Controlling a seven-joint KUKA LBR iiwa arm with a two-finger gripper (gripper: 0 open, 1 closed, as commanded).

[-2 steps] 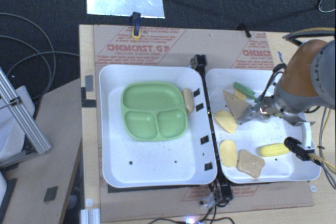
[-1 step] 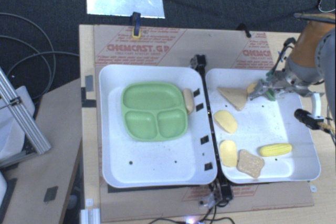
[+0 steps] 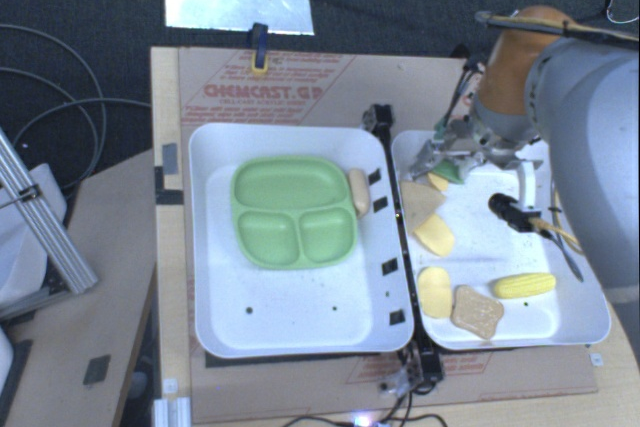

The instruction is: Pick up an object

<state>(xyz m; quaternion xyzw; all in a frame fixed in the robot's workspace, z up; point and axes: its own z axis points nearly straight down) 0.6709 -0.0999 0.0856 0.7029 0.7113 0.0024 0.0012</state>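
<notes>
Gripper [image 3: 438, 159] sits low over the far-left corner of the right bin [image 3: 580, 315]. Metal clutter there, so can't tell if it's open or closed. A green item [image 3: 452, 174] and a yellow scrap [image 3: 437, 183] poke out from under it, mostly hidden, can't identify either or confirm contact.

Arm [image 3: 590, 145] comes in from the right, cut off by the frame edge, orange band [image 3: 510, 65] up top, wrist angled down-left. It covers the bin's far-right part.

Loose in the right bin: tan slab [image 3: 420, 202], yellow chunk [image 3: 434, 235] touching it, round yellow piece [image 3: 434, 290], toast slice [image 3: 477, 311], corn cob [image 3: 524, 286].

Left bin [image 3: 220, 325]: green divided plate [image 3: 295, 213], tan roll [image 3: 358, 191] against its right edge.
</notes>
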